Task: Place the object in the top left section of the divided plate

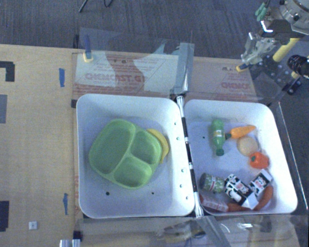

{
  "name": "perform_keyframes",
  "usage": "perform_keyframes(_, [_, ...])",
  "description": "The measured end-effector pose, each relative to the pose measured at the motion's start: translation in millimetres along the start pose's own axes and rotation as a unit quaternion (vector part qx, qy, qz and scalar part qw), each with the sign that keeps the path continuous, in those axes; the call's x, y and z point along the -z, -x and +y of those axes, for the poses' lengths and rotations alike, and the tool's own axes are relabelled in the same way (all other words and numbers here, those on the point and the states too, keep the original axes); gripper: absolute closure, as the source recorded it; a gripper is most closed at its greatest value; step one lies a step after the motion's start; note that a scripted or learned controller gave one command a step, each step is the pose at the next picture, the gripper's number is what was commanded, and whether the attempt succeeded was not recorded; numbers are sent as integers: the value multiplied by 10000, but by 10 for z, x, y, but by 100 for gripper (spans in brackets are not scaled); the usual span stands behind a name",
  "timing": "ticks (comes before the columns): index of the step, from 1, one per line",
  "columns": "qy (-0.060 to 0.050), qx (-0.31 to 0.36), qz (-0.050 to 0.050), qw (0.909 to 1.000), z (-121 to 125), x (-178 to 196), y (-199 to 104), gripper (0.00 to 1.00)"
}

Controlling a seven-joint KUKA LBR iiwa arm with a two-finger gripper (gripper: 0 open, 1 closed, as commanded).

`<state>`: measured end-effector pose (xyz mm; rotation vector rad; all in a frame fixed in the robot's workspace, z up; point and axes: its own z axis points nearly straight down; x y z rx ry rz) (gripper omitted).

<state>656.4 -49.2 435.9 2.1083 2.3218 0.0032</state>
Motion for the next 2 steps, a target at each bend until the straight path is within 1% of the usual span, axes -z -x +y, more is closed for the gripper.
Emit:
perform_keyframes(1, [7,777,-4,9970,72,4,398,100])
perform_keyframes(2, [16,2464,-11,9692,27,8,873,100])
